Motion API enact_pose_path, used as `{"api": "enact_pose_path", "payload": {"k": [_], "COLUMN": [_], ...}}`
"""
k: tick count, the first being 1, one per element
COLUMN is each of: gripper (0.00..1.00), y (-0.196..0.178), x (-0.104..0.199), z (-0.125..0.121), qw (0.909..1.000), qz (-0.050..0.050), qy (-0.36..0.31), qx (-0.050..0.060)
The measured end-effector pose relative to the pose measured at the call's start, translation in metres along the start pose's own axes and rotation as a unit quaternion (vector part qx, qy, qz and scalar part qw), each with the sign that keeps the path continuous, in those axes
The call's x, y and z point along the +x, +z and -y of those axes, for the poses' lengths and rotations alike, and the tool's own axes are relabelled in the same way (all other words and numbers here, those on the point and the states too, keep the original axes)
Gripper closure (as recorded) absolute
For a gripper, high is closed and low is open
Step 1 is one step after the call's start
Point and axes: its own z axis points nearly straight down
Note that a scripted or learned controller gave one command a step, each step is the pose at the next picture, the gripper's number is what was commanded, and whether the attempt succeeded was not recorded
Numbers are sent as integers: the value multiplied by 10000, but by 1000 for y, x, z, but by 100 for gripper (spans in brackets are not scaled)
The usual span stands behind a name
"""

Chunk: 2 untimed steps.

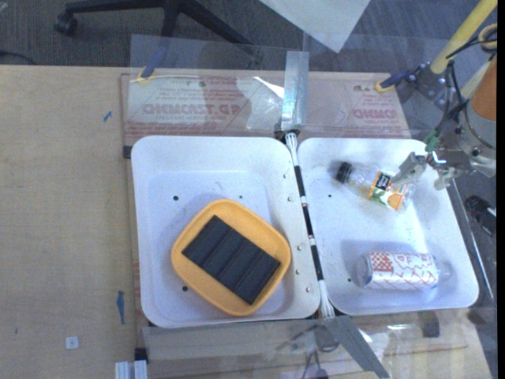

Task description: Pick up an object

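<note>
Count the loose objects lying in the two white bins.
3. A yellow tray with a dark insert lies in the left bin. The right bin holds a small bottle toward the back and a red-and-white can near the front.

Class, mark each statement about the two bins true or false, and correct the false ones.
1. The yellow tray lies in the left bin. True.
2. The bottle stands upright. False: it lies on its side in the right bin.
3. The red-and-white can lies nearer the camera than the bottle. True.
4. The can rests on the yellow tray. False: it lies in the right bin, apart from the tray.
5. The gripper is over the left bin. False: it is at the right bin, by the bottle's orange end.
</note>
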Motion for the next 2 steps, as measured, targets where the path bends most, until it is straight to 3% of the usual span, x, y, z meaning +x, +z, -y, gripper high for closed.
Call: {"api": "enact_pose_path", "payload": {"k": [1, 2], "gripper": [0, 0], "y": [145, 145], "x": [23, 9], "z": [-69, -10], "qw": [10000, 9999], "qz": [14, 7], "qy": [58, -117], "qx": [-38, -39]}}
